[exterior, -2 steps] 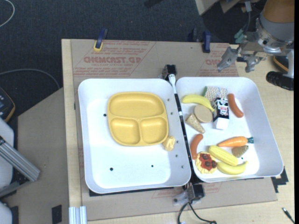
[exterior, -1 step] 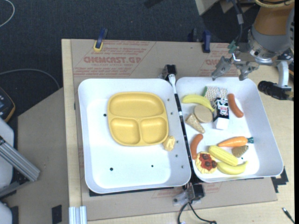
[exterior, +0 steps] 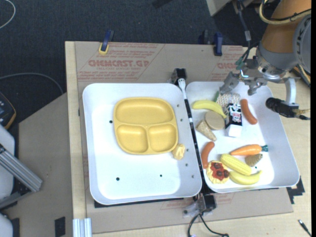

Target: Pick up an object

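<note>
From my remote station, the place read as a robotics lab: two white bins [exterior: 98,147] sat on a bench [exterior: 143,60] faced with cardboard held by clamps [exterior: 104,43], loose cables [exterior: 29,78] trailed over dark carpet [exterior: 49,14], and the grey-and-orange arm [exterior: 286,28] reached in.

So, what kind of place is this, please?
Probably a robotics lab bench, not a kitchen: two shallow white plastic bins sit on a clamped cardboard sheet, plastic toy food such as an orange carrot fills one, and the grey arm's hand hangs above.

Red "CHEMCAST GP" print on the brown board [exterior: 123,63], partly repeated right
</note>
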{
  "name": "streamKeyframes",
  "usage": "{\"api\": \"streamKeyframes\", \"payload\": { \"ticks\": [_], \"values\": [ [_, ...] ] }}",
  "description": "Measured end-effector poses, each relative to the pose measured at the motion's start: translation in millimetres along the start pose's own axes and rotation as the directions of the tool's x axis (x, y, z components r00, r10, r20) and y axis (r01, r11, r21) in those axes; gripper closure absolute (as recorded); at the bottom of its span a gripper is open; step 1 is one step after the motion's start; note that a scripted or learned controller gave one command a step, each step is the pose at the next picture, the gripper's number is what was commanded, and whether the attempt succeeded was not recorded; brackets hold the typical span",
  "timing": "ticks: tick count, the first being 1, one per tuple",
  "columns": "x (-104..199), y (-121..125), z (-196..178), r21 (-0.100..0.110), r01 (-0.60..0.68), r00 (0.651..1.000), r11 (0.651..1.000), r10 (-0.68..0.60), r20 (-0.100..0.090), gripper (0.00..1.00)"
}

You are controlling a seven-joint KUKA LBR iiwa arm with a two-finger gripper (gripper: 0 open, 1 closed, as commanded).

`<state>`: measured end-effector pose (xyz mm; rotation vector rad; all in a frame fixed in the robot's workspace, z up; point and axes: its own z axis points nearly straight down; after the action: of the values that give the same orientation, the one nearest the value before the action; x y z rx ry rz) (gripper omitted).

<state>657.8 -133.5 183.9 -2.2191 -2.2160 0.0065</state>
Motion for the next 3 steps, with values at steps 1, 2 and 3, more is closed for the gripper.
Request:
{"api": "streamKeyframes", "payload": {
  "ticks": [1,2,3],
  "values": [
    [5,3,44,-0.001,0.003,1.000,1.000,-0.003,0.000,0.00],
    [6,7,90,-0.015,0.001,1.000,1.000,-0.001,-0.002,0.00],
    [4,8,76,-0.017,0.002,1.000,1.000,-0.002,0.003,1.00]
  ]
}}
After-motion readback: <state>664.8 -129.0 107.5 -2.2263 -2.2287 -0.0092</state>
